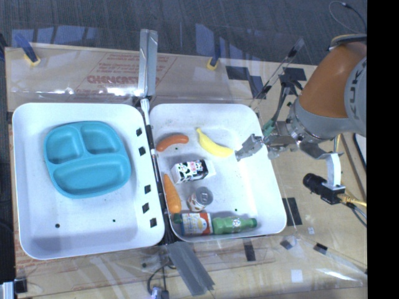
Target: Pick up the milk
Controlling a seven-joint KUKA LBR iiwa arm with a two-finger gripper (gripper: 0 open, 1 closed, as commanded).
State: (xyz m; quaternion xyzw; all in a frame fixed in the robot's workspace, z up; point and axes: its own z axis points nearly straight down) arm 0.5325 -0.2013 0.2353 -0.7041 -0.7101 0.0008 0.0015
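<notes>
The milk [189, 170] is a small white carton with black cow patches, lying on its side near the middle of the right bin [265, 185]. My gripper [249, 147] hangs over the bin's right part, right of the banana [213, 144] and well right of the milk, higher in the picture. Nothing shows between its fingers.
Around the milk lie a sausage [171, 141], a carrot [173, 193], a can [201, 198], a jar [193, 222] and a green bottle [235, 223] along the near wall. The left bin [37, 229] holds a blue divided plate [87, 157].
</notes>
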